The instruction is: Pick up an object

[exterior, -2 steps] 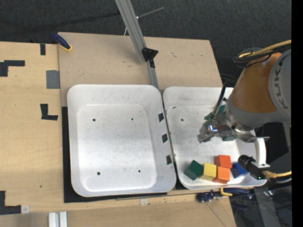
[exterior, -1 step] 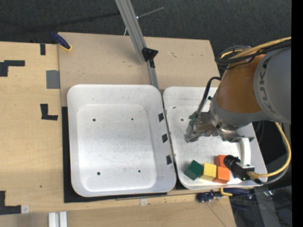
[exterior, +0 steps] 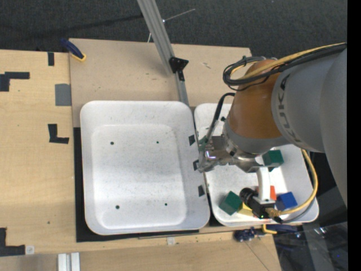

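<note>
Arm [exterior: 265, 112] over right bin [exterior: 224, 179], green block [exterior: 231, 202], blue block [exterior: 286, 200]

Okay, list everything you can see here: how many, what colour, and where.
left bin: one, white, on the bench
right bin: one, white, beside the left bin
green blocks: two, green, in the right bin, one near its front, one further back
blue block: one, blue, right bin, front right
orange piece: one, orange, right bin, next to the blue block
metal bar: one, grey, slanting down towards the bins
tape marks: several, black, bench left
arm: one, grey with orange band, over the right bin
gripper: one, metallic, at the right bin's left rim
</note>
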Motion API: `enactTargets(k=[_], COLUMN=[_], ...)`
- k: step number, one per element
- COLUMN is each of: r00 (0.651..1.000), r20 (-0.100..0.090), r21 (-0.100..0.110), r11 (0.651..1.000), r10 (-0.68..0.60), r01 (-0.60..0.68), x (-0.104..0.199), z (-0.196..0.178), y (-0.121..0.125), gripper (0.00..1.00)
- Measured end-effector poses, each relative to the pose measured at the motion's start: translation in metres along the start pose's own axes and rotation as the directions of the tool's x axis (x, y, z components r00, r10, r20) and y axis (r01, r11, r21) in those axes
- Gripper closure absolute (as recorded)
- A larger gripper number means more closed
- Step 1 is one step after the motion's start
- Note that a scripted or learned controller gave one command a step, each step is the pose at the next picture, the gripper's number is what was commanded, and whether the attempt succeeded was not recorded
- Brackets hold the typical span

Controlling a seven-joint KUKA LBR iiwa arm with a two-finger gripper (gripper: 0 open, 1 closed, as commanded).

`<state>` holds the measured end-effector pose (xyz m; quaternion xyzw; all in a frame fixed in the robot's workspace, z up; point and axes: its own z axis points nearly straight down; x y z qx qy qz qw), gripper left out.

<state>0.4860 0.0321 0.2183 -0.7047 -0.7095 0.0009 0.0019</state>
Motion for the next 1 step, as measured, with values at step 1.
enactTargets(k=[1], r00=[1.000], r20=[0.000], r21=[-0.003], r11=[1.000], r10=[-0.001], r01=[0.001], x=[0.0507], z=[-0.0075], y=[0.0144], gripper=[1.00])
